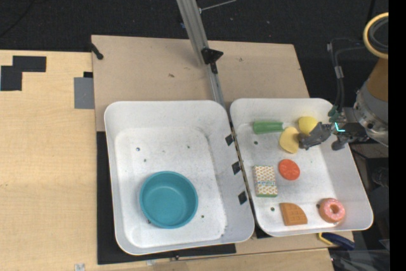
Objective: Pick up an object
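Claw (309, 139) beside upright yellow object (290, 140)

Reaching in from the right, the arm (379, 82) is cut off by the frame edge, with little beyond its wrist and orange band in sight. The gripper (315, 136) is dark and small against the right bin (355, 184), its fingertips too indistinct to read (whether it touches the yellow pieces (298, 133) beside it cannot be told). Those yellow pieces overlap, so it is unclear if they are one object or two. A small yellow-and-blue item (330, 239) pokes out from under the right bin's front rim, mostly hidden and unidentifiable.
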`<state>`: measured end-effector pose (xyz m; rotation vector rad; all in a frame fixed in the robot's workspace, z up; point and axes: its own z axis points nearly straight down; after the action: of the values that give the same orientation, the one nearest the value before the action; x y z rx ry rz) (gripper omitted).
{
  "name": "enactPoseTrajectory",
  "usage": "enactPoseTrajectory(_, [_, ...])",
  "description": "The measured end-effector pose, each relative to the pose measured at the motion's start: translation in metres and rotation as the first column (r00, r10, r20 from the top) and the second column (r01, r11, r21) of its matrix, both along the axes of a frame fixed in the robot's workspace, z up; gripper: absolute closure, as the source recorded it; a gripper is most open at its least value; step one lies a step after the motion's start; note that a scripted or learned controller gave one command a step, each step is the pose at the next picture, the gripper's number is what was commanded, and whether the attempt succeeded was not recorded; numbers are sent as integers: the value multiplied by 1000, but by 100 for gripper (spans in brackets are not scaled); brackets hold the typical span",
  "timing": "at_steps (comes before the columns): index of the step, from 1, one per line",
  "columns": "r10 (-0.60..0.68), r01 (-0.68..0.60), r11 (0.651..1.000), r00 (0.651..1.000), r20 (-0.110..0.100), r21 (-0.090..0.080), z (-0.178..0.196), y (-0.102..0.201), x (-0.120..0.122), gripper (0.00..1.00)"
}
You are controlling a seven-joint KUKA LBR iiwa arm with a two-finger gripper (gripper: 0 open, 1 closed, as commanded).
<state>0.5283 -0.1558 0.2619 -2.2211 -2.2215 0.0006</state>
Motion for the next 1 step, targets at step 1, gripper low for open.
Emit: enactPoseTrajectory(1, [0,0,1000,1000,0,0,0,0,0,0])
